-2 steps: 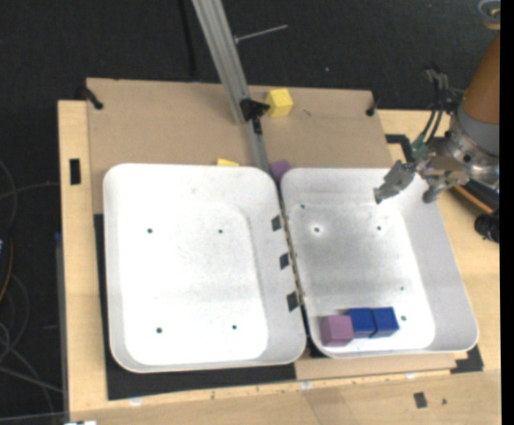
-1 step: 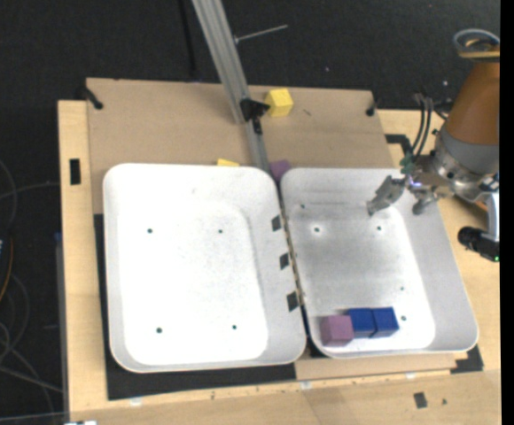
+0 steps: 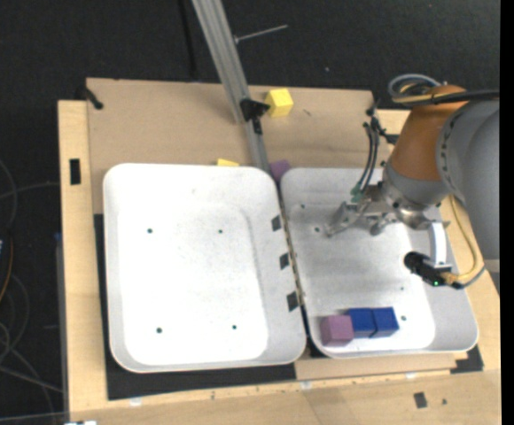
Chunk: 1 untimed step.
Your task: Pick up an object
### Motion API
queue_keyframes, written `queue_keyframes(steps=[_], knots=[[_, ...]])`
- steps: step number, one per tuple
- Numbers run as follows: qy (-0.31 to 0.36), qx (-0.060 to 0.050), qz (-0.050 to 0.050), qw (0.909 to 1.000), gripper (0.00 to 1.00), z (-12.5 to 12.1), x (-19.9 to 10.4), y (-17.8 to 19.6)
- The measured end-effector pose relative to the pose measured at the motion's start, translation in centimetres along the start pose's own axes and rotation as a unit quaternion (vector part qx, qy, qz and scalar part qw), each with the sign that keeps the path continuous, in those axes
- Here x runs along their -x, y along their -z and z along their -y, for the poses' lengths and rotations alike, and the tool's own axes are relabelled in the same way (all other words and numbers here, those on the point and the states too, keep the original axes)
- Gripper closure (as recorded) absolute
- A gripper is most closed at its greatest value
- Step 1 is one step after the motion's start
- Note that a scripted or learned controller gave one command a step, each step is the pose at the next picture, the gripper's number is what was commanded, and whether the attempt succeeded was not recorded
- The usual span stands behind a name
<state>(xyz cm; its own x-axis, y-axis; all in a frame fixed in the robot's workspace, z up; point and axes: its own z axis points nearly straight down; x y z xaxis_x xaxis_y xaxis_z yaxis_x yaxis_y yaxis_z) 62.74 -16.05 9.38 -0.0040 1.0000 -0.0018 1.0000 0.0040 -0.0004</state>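
Camera view from above lets us look down on a table carrying two shallow white bins side by side. We see nothing lying in the left bin apart from a few small dark dots on its floor. In the right bin we find three blocks in a row near the front wall: a purple block on the left, then a blue block and a second blue block, each touching or just beside the next.

We see the arm reaching in from the right, its orange band above the wrist. Its pincer hangs over the rear part of the right bin, well apart from the three blocks. We cannot tell how it stands, spread or pressed together, and we see no object in it.

Behind the bins, a yellow block rests on the table near a slanted metal rail.
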Motion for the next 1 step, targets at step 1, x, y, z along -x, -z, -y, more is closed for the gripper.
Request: queue_keyframes(steps=[1], knots=[[-0.004, 0.001, 0.0, 1.0, 0.0, 12.21, 1.35, 0.46]])
